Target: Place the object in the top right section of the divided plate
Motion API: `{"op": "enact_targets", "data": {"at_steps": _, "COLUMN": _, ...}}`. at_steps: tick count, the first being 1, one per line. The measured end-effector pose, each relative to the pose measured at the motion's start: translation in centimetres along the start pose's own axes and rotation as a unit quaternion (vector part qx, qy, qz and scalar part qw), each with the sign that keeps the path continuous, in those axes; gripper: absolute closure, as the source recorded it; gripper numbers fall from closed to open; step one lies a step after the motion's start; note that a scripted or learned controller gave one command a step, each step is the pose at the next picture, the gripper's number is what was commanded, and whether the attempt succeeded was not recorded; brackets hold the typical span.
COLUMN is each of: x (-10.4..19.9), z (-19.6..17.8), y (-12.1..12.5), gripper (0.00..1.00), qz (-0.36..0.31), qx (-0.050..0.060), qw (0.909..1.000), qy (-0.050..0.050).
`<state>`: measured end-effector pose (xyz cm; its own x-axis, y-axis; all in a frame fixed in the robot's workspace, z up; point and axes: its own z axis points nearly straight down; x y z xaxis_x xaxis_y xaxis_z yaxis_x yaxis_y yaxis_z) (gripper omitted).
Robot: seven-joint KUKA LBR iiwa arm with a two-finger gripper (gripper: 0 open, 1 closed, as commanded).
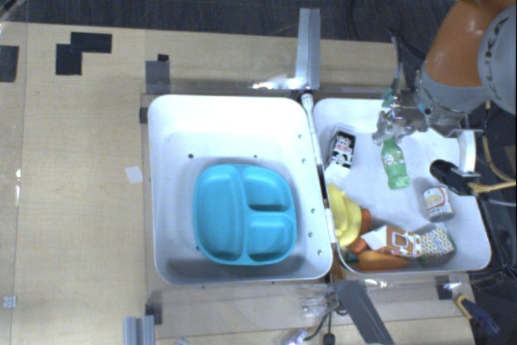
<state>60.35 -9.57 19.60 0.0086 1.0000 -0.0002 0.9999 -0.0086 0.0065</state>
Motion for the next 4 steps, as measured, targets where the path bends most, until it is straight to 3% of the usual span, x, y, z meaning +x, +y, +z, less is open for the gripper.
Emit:
{"op": "enact_targets", "data": {"at_steps": 1, "x": 0.0, "z": 0.0, "y": 0.0, "gripper": 0.00, "qz": 0.000, "qx": 0.000, "qw": 1.0000, "qy": 0.000}}
{"op": "enact_targets", "data": {"at_steps": 2, "x": 8.0, "z": -2.5, "y": -1.4, "gripper": 0.00, "qz": -0.087, "qx": 0.000, "qw": 0.9962, "qy": 0.000}}
{"op": "enact_targets", "data": {"at_steps": 3, "x": 14.4, "z": 0.3, "y": -9.0, "gripper": 0.00, "qz": -0.179, "qx": 0.001, "qw": 0.9839, "qy": 0.001}}
{"op": "enact_targets", "data": {"at_steps": 4, "x": 4.9, "z": 1.1, "y": -11.6, "gripper": 0.00, "qz": -0.245, "qx": 0.001, "qw": 0.9695, "qy": 0.000}}
